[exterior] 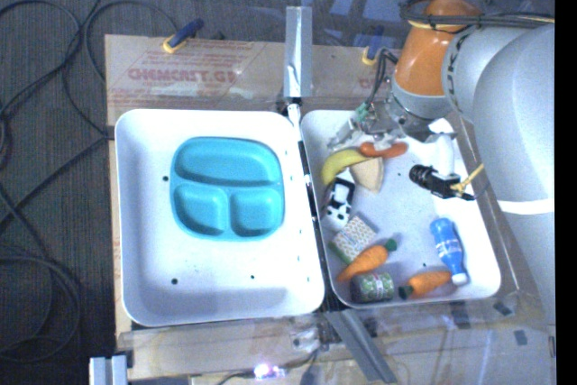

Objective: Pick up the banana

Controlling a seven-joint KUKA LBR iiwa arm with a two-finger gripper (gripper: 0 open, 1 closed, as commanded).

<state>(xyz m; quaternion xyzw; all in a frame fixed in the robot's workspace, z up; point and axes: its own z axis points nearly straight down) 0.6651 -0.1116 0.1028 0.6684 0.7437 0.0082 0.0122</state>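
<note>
A: In the right bin (pixel 487 225), far end, the gripper (pixel 371 129) hangs low over the clutter. Open or closed?

B: Can't tell, too blurred. Nothing visibly in it.

A: Banana (pixel 338 163)?

B: Just below the gripper, lying in the bin, against a tan wedge (pixel 369 174), above a black-and-white toy (pixel 339 199).

A: Rest?

B: Two carrots (pixel 367 260), blue bottle (pixel 448 248), can (pixel 373 286). Left bin (pixel 144 221) has a blue tray (pixel 228 187).

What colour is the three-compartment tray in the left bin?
Light blue; the three-compartment plastic tray shows plainly in the camera view.
</note>
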